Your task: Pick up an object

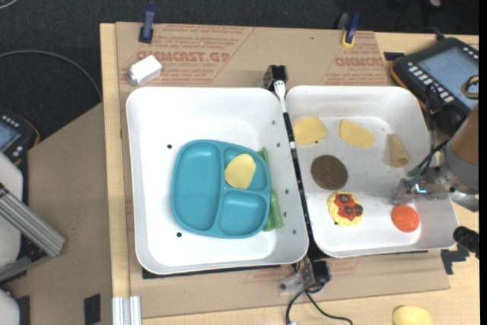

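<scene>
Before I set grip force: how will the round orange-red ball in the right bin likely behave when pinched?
The round orange-red ball looks smooth and rounded, so it may squirt from a pinch or roll across the flat white bin floor if nudged. It seems small, probably light. The gripper sits just above it.

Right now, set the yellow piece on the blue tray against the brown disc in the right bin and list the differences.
The yellow piece is pale yellow and oval; the brown disc is dark brown and round. The yellow piece rests in a compartment of the blue tray in the left bin; the brown disc lies directly on the right bin's floor. Both lie flat.
</scene>
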You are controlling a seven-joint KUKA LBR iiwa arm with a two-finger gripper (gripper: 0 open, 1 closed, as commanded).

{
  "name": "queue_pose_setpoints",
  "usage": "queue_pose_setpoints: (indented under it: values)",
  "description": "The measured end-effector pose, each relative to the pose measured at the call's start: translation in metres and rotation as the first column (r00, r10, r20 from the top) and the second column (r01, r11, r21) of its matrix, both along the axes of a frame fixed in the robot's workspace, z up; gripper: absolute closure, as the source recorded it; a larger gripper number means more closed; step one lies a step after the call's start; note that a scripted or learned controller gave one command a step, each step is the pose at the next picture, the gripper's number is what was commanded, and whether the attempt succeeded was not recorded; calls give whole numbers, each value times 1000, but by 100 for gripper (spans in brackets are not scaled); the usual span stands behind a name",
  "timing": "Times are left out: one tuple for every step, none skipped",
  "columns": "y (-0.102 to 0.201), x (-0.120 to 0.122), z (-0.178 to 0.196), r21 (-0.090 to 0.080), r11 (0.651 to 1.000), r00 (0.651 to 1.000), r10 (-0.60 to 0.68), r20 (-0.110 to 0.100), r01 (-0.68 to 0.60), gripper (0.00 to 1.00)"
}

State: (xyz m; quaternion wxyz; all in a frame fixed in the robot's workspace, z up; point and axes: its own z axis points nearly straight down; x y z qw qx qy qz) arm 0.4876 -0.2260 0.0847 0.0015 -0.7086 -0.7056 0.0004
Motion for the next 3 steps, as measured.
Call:
queue_pose_setpoints:
  values:
    - [114, -5, 175, -1, 1000, 1000, 17, 20, -17, 100]
    - [123, -6, 333, -5, 1000, 1000, 8, 25, -8, 100]
    - [159, 19, 459, -4, 1000, 1000, 10, 22, -10, 100]
